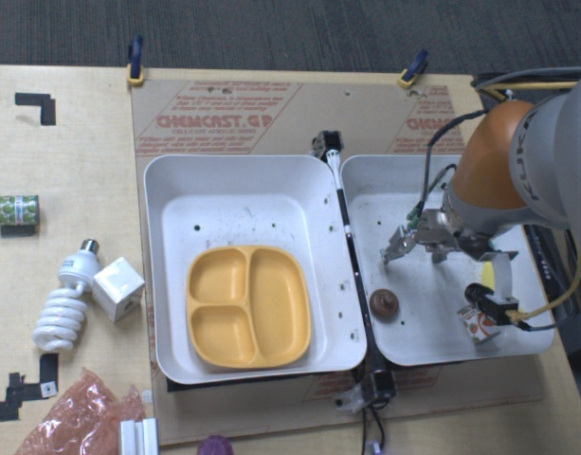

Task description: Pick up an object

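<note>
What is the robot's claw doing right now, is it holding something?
Gripper: fingers open, holding nothing, over the right bin, up and to the right of the brown ball.

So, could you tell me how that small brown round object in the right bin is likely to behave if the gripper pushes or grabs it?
The small brown object looks rounded, so it would probably roll if nudged. It seems small and likely light, and it lies free on the right bin floor, apart from the gripper, so an off-centre grasp may well squeeze it sideways.
</note>
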`<control>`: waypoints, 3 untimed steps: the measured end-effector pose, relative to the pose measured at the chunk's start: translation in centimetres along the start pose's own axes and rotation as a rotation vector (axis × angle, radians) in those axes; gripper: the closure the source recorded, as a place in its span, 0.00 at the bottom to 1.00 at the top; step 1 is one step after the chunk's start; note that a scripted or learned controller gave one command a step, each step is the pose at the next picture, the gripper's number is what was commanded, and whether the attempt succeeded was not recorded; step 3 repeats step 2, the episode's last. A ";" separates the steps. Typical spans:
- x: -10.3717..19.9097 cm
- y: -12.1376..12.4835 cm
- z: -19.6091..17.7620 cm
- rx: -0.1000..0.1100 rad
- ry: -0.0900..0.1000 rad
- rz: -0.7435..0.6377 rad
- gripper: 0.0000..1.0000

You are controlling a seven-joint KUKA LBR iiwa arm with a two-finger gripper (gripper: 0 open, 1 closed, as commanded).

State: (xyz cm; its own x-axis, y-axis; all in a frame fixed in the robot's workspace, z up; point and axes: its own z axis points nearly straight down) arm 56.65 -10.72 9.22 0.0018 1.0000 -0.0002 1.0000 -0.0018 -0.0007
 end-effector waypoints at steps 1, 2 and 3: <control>-3.3 6.8 -0.1 -0.002 -0.001 -0.004 0.00; 1.1 1.1 0.0 0.000 0.000 -0.001 0.00; 1.1 1.1 0.0 0.000 0.000 -0.001 0.00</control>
